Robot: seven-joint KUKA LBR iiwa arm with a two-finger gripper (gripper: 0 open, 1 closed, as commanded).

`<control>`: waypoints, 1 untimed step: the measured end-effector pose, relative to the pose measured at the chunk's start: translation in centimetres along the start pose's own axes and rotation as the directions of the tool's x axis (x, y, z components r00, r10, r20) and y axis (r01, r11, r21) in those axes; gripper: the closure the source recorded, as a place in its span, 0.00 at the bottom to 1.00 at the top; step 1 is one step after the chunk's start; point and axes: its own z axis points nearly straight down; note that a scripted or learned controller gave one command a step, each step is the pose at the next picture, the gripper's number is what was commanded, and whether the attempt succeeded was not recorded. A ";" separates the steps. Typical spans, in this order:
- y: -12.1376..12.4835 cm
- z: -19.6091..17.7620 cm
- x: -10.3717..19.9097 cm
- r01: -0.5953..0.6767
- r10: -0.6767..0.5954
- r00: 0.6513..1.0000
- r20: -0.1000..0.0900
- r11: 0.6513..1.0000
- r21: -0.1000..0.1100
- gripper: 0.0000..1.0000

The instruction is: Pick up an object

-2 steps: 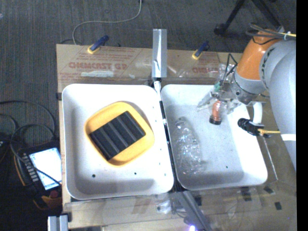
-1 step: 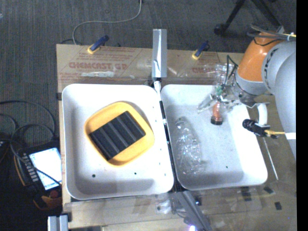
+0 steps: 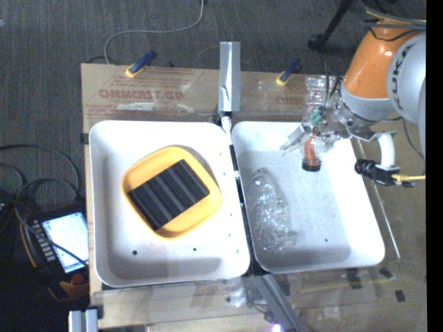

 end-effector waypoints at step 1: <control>2.2 7.9 -3.1 0.065 -0.065 0.998 0.004 0.998 0.002 0.00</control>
